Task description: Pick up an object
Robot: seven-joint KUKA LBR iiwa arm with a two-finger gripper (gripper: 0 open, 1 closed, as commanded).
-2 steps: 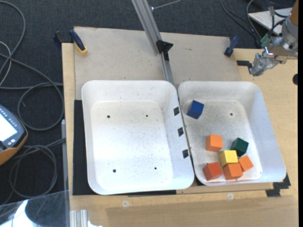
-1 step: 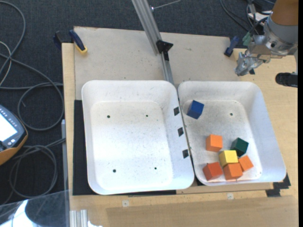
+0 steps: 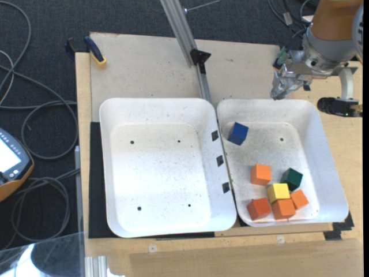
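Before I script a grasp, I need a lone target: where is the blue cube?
In the camera view the blue cube sits in the right bin, near its upper-left corner, apart from the block cluster at the bin's lower right.

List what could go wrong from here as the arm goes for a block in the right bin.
1. The gripper hovers over the right bin's far rim, so a straight descent might strike the rim.
2. The yellow block, dark green block and orange blocks crowd together; a grasp there may nudge neighbours or catch two.
3. The blue block sits alone and tilted, so it may slip.
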